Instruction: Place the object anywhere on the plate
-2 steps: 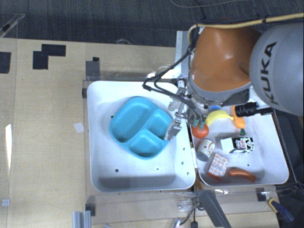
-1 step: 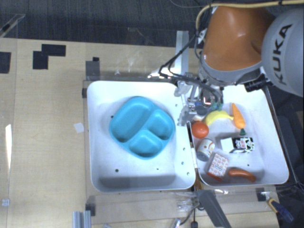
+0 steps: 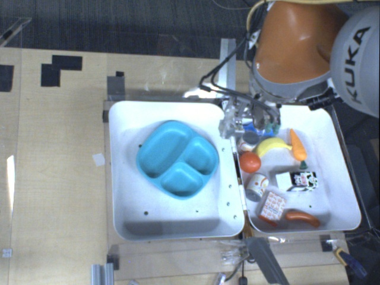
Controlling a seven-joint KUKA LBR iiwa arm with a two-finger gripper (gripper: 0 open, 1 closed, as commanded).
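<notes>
Arm (image 3: 297, 34) reaching in over right bin (image 3: 341, 159), far-left corner.
Gripper (image 3: 246, 126) hanging low above the toys; can't tell whether it's gripping anything. Banana (image 3: 273, 146), tomato (image 3: 250, 162), carrot (image 3: 297, 145), can (image 3: 256, 186), box (image 3: 272, 205), sausage (image 3: 301, 218) and milk carton (image 3: 301, 180) lying in right bin. Blue plate (image 3: 178, 158) sitting in left bin (image 3: 124, 177), nothing lying on it.
</notes>
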